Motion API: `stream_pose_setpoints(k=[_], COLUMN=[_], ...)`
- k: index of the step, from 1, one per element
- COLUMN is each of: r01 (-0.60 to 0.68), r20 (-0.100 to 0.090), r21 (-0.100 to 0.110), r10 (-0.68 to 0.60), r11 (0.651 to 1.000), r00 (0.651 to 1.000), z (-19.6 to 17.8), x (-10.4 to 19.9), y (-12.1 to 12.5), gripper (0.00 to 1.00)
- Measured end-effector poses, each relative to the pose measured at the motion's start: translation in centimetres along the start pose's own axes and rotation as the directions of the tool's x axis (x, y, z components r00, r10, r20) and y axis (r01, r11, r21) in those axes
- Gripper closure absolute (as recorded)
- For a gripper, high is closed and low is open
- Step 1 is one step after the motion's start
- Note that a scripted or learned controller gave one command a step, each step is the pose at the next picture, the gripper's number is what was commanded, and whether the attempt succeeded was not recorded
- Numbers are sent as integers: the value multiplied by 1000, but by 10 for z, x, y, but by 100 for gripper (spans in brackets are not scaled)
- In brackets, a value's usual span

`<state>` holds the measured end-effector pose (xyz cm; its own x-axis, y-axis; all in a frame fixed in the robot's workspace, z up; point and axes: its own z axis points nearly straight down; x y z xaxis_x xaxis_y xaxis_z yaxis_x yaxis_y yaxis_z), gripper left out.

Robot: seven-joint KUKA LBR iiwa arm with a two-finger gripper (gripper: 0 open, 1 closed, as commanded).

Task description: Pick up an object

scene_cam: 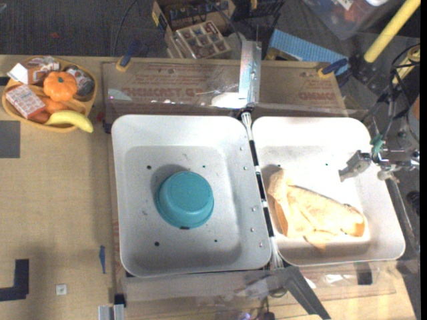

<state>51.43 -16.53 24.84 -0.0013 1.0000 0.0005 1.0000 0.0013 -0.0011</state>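
Gripper [351, 167] sits over right bin [313, 131], near its right wall, above and just right of the cloth [317, 214]. Fingers too small and blurred for you to call apart or together; nothing visibly between them.

Targets: yellow-orange cloth lies crumpled in lower half of right bin, left end touching the wall next to left bin [133, 139]. Teal bowl [185, 199] sits upside down mid left bin, well apart from gripper.

Risks, my read:
- Cloth is flat and floppy; descent onto a thin spot could pinch only bin floor, or snag one fold and let the rest drag.
- Gripper near right wall; watch for a wall strike.
- Bowl inverted, smooth dome, no rim exposed: likely slip.

Orientation: cloth long axis runs upper-left to lower-right, fatter at left end, orange edge at lower right. Bowl is round, no axis.
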Motion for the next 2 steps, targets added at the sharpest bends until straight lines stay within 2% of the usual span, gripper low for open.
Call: stream_pose_setpoints(k=[1, 2], r01=[16, 122], r20=[1, 1], r21=[-1, -10], r10=[-16, -122], r11=[1000, 993], r00=[1000, 993], z=[97, 158], x=[64, 48], y=[-35, -1], gripper=[0, 0])
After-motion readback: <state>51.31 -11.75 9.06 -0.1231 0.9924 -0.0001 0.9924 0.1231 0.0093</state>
